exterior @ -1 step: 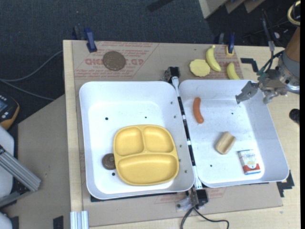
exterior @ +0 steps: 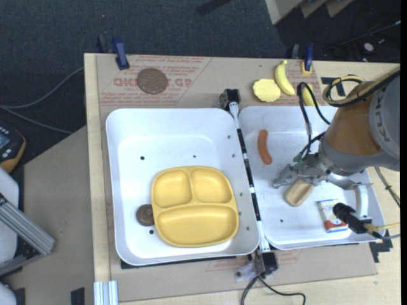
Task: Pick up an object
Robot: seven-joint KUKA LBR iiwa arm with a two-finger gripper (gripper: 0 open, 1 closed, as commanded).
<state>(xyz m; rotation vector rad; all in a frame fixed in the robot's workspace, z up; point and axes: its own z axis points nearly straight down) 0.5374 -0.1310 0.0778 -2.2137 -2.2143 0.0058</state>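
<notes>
My gripper (exterior: 294,177) hangs low over the middle of the right bin (exterior: 280,234), at the end of the grey arm with its orange band (exterior: 348,131). A tan, bread-like piece (exterior: 297,193) lies right under the gripper and seems to touch its lower side. A red sausage (exterior: 264,147) lies upright in the view a little to the gripper's upper left. A small white and red box (exterior: 331,216) rests near the bin's lower right corner, partly behind a black part of the arm.
The left bin (exterior: 127,138) holds a yellow divided plate (exterior: 193,205) and a brown disc (exterior: 145,215) beside it. On the bench behind the bins lie a banana (exterior: 284,78), a yellow wavy piece (exterior: 266,90) and another brown disc (exterior: 151,80). Cables cross the right bin's back edge.
</notes>
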